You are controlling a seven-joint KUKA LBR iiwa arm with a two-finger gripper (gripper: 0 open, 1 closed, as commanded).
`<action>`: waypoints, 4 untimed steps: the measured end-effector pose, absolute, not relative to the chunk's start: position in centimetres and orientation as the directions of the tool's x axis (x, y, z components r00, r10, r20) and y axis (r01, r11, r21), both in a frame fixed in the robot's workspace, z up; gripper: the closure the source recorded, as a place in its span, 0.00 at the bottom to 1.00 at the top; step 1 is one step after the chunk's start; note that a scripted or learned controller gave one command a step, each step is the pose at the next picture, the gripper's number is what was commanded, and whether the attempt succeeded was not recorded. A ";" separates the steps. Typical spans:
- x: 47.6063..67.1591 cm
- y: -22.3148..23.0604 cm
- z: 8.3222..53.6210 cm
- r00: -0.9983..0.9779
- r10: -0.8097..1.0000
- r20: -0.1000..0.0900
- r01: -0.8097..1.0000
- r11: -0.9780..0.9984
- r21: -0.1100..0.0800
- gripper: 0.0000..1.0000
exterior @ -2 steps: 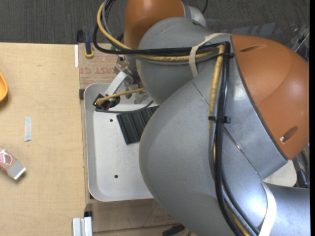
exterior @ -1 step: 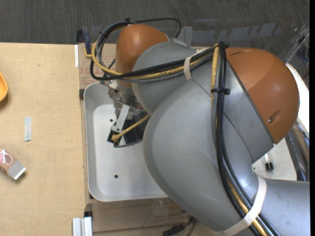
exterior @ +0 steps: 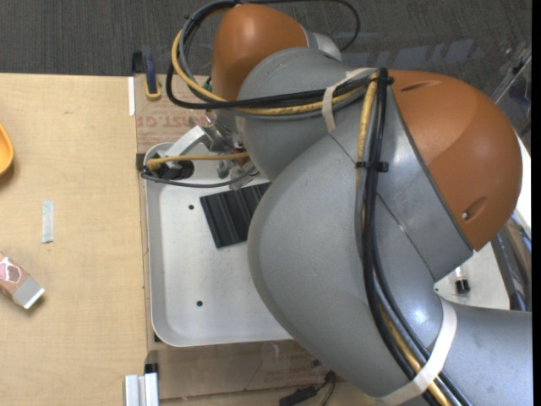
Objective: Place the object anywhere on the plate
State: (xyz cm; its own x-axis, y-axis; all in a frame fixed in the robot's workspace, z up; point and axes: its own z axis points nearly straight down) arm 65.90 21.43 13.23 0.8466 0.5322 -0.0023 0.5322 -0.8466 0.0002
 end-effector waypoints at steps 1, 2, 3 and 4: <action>57.2 22.6 9.5 0.924 0.383 -0.004 0.383 -0.924 0.001 1.00; 62.8 22.8 18.7 0.787 0.617 -0.004 0.617 -0.787 0.000 1.00; 62.8 22.8 18.6 0.787 0.616 -0.005 0.616 -0.787 0.001 0.00; 65.1 22.7 23.1 0.946 0.324 -0.002 0.324 -0.946 0.001 0.00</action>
